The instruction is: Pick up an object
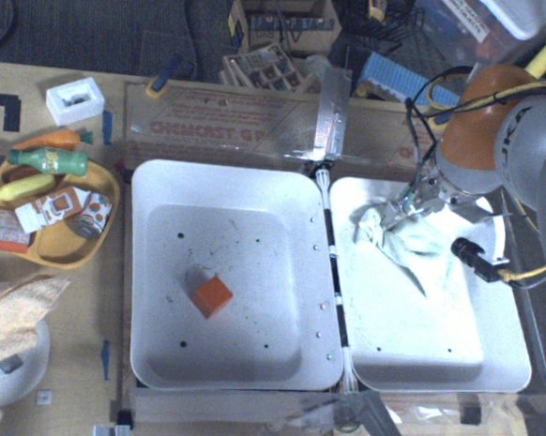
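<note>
While the gripper [408, 206] is hanging low over the far left part of the right bin [450, 353], beside a pale crumpled cloth [413, 235], whether it is gripping anything I cannot tell. Limp fabric like that is likely to slip or snag on the bin wall, and the orange block [213, 295] is lying well apart in the left bin [162, 194]. Both bins are sitting on a wooden bench [107, 293] crowded by a yellow bowl of toy food [46, 210] and cabling [270, 15] behind.
</note>
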Controlling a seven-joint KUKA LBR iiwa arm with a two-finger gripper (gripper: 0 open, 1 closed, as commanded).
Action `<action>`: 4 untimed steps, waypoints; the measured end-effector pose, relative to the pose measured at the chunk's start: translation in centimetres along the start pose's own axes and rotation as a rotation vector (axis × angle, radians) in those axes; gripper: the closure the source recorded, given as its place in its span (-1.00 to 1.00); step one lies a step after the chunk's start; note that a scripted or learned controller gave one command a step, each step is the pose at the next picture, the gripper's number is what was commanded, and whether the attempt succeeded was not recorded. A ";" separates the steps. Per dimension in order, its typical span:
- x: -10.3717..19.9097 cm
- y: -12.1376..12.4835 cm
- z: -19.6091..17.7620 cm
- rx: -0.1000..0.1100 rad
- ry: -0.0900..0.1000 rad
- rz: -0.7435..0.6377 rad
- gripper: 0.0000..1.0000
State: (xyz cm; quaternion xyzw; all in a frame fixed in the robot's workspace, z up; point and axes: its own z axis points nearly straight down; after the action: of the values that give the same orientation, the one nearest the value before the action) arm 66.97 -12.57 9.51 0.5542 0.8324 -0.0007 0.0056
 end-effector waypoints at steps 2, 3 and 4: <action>0.0 0.1 0.0 -0.001 0.002 -0.024 -1.00; 0.5 0.2 0.0 -0.002 -0.001 -0.043 -1.00; 0.5 0.2 0.0 -0.003 -0.001 -0.043 -1.00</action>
State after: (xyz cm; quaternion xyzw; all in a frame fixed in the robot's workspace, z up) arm 66.99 -12.04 9.52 0.5360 0.8442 0.0000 0.0065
